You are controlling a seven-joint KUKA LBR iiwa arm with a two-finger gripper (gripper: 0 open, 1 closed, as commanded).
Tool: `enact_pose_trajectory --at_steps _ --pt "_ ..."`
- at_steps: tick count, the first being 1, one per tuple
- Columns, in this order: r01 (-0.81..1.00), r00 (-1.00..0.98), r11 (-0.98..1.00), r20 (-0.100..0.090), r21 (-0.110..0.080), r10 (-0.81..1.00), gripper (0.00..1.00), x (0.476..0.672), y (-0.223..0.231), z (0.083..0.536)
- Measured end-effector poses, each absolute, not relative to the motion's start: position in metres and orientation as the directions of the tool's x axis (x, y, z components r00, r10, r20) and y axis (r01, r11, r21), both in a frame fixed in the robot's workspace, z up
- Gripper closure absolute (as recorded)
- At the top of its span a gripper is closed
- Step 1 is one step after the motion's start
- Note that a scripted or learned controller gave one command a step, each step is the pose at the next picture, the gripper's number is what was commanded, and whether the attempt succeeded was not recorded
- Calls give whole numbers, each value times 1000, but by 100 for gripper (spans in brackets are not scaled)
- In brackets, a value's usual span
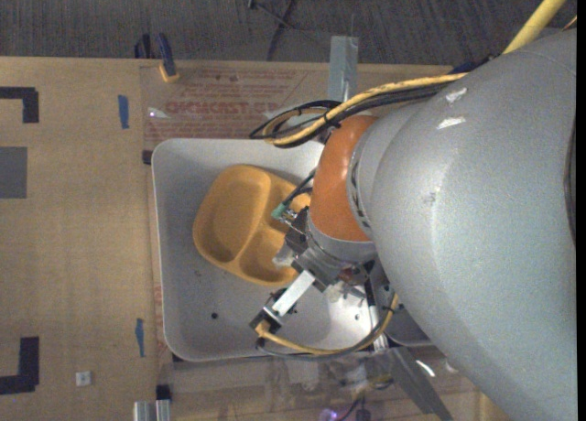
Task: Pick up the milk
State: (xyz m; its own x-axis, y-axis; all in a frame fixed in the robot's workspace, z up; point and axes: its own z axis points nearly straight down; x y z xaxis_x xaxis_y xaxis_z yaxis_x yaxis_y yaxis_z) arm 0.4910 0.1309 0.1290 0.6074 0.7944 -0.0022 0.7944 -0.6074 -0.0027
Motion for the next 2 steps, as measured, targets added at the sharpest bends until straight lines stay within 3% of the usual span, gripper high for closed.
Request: enact_pose_trajectory --at_steps 1,2 --pt "796 605 -605 -5 -5 796 100 490 132 138" --pt "530 848 -848 -3 -2 530 100 502 173 165"
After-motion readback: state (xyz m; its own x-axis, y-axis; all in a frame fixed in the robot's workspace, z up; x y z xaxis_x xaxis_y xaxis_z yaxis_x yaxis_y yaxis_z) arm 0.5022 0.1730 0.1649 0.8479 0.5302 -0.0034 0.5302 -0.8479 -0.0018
